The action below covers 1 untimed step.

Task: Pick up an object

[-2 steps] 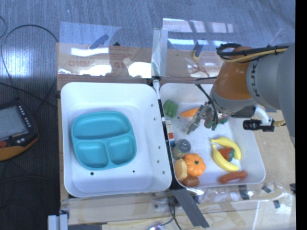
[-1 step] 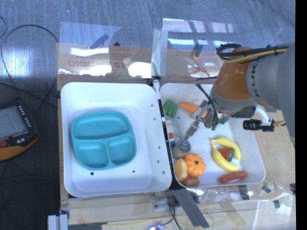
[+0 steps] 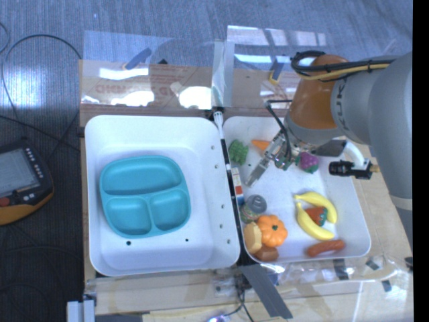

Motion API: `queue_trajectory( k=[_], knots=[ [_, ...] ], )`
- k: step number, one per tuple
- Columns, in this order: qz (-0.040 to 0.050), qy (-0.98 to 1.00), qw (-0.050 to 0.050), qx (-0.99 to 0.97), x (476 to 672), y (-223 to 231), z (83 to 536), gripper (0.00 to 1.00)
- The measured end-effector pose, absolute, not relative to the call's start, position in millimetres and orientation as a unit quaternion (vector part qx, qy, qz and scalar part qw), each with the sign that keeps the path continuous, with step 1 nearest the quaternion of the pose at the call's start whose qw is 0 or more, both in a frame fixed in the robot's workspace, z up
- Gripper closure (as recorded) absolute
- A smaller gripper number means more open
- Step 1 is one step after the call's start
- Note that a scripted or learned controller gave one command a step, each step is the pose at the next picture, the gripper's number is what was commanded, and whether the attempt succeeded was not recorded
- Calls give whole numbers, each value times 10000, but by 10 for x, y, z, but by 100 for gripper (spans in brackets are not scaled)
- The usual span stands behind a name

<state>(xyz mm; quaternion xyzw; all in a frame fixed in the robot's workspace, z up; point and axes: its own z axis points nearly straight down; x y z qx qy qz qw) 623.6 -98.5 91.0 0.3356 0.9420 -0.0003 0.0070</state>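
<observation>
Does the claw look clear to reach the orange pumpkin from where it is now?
Probably yes. The claw hangs over the right bin, above and left of the orange pumpkin, whose top is uncovered. Neighbours crowd it: a grey round piece above-left and a tan piece at its left, so side room looks tight.

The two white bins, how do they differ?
The left bin holds one thing, a teal divided tray; the right bin holds many small toy foods, among them a banana and an orange pumpkin. The claw hangs over the right bin, not the left bin. Both are shallow, white, side by side.
</observation>
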Motion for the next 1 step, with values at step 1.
queue_trajectory(
  k=[1],
  knots=[
    [-9, 9536, 77, 3011, 6025, -1695, 909, 0]
  ],
)
